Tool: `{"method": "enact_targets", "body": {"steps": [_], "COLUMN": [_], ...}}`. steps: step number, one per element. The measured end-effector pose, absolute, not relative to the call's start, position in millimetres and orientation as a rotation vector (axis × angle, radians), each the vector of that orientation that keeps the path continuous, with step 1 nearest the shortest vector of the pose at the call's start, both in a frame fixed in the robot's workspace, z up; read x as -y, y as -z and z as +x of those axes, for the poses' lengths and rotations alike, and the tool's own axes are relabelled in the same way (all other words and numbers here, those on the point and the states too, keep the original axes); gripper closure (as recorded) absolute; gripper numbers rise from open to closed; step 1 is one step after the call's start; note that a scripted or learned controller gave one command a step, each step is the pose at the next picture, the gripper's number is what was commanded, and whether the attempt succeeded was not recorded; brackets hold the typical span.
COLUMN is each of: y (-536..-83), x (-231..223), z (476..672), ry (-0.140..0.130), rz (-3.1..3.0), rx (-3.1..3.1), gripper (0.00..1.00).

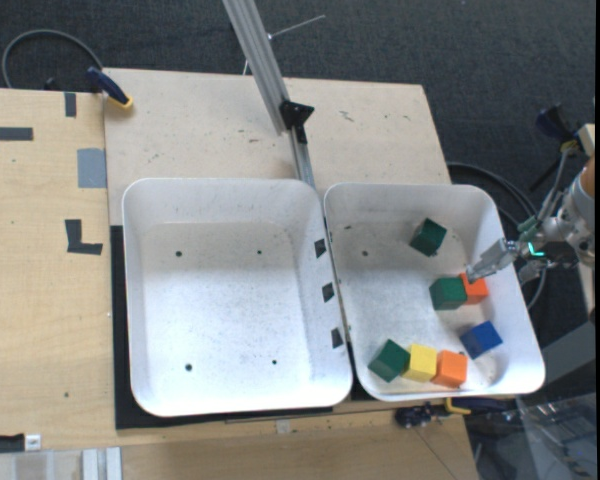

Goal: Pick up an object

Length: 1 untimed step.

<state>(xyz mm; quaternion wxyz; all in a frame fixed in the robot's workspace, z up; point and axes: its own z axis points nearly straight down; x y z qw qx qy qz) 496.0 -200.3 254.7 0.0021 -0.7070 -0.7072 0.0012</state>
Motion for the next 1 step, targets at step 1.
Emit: {"method": "enact_targets", "body": {"steps": [1], "y": [-256.5], "x": [200.3], "z": [496.7], "ry": [-0.001], "rz": [-2.218], "rx": [2.223], "gripper": [0.0]}}
